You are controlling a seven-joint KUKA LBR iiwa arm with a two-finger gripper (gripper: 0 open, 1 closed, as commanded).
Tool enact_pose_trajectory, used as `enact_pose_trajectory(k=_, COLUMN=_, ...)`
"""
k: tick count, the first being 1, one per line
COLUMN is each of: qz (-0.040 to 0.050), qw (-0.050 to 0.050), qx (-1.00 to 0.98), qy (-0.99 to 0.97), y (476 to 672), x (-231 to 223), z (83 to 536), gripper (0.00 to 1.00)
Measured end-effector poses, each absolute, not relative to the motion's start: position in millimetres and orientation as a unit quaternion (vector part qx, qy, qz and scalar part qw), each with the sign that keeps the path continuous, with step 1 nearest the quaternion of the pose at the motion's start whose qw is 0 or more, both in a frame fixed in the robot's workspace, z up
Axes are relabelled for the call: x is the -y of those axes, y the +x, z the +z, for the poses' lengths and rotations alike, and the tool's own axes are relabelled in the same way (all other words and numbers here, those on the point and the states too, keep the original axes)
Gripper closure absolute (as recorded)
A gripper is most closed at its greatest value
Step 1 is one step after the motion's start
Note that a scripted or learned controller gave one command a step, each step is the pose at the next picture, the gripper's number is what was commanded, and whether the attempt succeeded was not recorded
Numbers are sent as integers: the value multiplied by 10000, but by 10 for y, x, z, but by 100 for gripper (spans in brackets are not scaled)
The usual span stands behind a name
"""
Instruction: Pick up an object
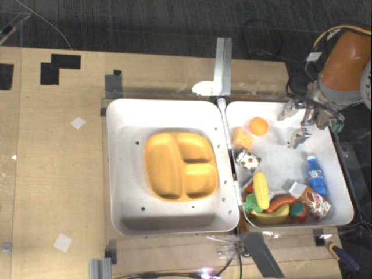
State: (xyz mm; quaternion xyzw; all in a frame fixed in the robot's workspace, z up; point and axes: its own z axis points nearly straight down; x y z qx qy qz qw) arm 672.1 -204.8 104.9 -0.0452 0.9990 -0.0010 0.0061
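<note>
Over the right bin point(343, 173), near its far edge, the hand point(302, 133) hangs from the grey arm with its orange band point(344, 63); whether it is released or clenched I cannot tell at this distance, and nothing shows in its grip.

No writing can be read on any object. A blue bottle point(315, 176) with a white cap and a pale label lies below the hand, near the bin's right wall, but the label is too small to make out. Just below it lies a brown and red packet point(317, 203) with printed artwork, likewise illegible. A small white box with dark spots point(247, 160) sits near the bin's left wall, with a yellow wedge point(243, 138) just above it and an orange ball point(258, 125) beside that, left of the hand and apart from it. At the near left corner a heap gathers: a corn cob point(261, 189), a red pepper-like piece point(281, 202), something green point(251, 204) and a yellow banana shape point(273, 215).

In the left bin point(125, 156) a yellow divided tray point(180, 164) lies in the middle.

Both white bins sit side by side on a light wooden bench point(52, 173) with black square markings and small pale patches. A metal post point(223, 65) rises at the seam between them. Beyond the bench runs dark ribbed flooring point(174, 10).
</note>
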Motion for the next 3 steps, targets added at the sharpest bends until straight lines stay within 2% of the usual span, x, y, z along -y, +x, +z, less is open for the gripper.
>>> enact_pose_trajectory(k=1, qz=-5, qw=55, qx=-9996, qy=-275, y=6500, x=2041, z=877, gripper=0)
enact_pose_trajectory(k=2, qz=4, qw=1, qx=-9991, qy=434, y=6695, x=2052, z=966, gripper=0)
enact_pose_trajectory(k=3, qz=1, qw=56, qx=-9787, qy=2053, y=6399, x=2057, z=1076, gripper=0)
